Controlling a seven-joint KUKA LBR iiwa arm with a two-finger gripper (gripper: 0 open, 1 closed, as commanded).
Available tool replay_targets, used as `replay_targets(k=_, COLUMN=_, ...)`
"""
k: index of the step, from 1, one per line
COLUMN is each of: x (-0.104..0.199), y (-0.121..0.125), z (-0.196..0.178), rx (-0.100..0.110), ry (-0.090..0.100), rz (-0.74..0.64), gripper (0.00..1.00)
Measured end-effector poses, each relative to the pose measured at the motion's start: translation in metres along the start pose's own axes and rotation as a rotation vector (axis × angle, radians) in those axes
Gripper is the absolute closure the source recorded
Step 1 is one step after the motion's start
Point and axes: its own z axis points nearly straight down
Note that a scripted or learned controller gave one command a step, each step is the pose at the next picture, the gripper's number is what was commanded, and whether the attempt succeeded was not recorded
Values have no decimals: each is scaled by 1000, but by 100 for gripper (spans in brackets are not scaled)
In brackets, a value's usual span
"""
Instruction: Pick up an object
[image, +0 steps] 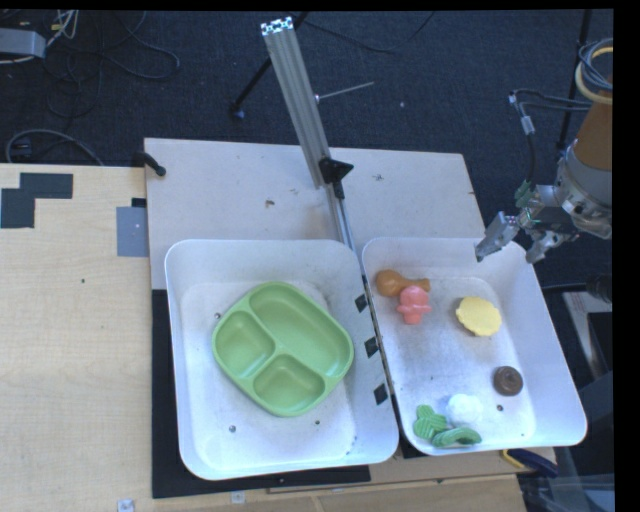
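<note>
End effector (518, 237) hovers (fingers spread) up-right of yellow object (479, 316).

At my two o'clock I see the grey metal arm (583, 185) with its orange band, black cables looping above, and a small grey two-finger gripper (517, 242).

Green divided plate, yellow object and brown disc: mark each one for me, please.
green divided plate (283, 346): camera view, on the ridge where its three compartments meet.
yellow object (479, 316): camera view, on the middle of its top surface.
brown disc (508, 380): camera view, on its centre.
</note>
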Motion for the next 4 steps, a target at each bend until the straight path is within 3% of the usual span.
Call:
replay_targets(k=1, x=0, y=0, z=0, rx=0, ry=0, rz=-1, gripper=0)
replay_targets(k=3, x=15, y=6, z=103, rx=5, ry=1, rz=-2, gripper=0)
replay_targets(k=4, x=9, y=12, z=159, rx=5, ry=0, rz=1, gripper=0)
